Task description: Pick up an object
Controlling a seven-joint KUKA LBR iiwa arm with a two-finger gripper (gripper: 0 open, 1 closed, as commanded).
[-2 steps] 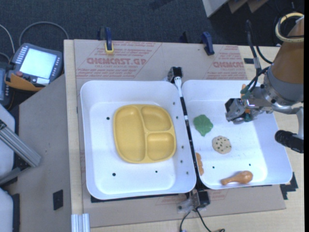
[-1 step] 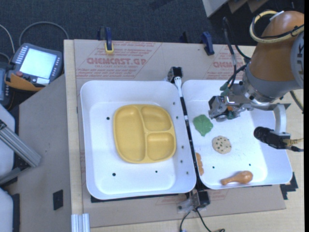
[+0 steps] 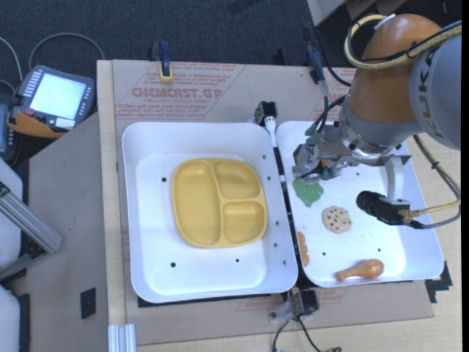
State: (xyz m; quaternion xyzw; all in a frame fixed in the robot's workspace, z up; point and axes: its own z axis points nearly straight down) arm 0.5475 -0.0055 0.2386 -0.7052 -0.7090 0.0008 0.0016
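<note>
The right bin [image 3: 418, 251] holds a green leaf-shaped piece [image 3: 308, 191], a round cookie with dark chips [image 3: 336, 219], an orange drumstick-shaped piece [image 3: 360, 270] and a small orange piece [image 3: 302, 246] by the bin's left wall. My gripper [image 3: 314, 166] hangs low over the left part of this bin, right above the green piece's upper edge. The grey and orange arm covers the bin's upper half.
In the left bin [image 3: 146, 248] lies a yellow divided plate [image 3: 219, 201]. A black cylinder [image 3: 379, 206] on the arm's side juts over the right bin near the cookie. A pendant with a lit screen [image 3: 55, 97] lies off the bench at far left.
</note>
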